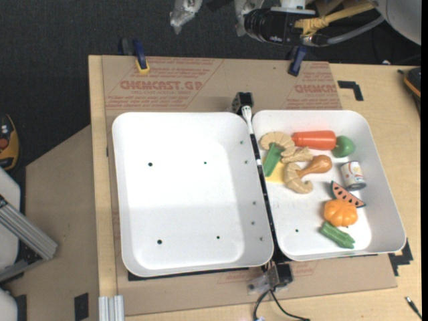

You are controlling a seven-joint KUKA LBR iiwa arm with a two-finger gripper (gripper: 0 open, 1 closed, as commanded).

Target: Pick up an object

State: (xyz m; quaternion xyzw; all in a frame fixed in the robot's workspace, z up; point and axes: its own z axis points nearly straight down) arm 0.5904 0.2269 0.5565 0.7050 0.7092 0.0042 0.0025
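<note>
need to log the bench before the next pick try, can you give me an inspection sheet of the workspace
surface: brown board bench bearing left white bin and right white bin, side by side.
job's things: in the right bin, orange toy carrot, tan toy drumstick, small silver can, orange toy pumpkin, red watermelon slice, green toy pepper.
clutter: nothing seen.
gripper: gripper at top, beyond the bench.
cables: black cable at front edge.
surroundings: dark floor.

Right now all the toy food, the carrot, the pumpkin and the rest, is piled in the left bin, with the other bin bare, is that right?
Not quite: the camera view shows the toy food in the right bin, not the left. The carrot and pumpkin lie there; the left bin is the bare one.
</note>
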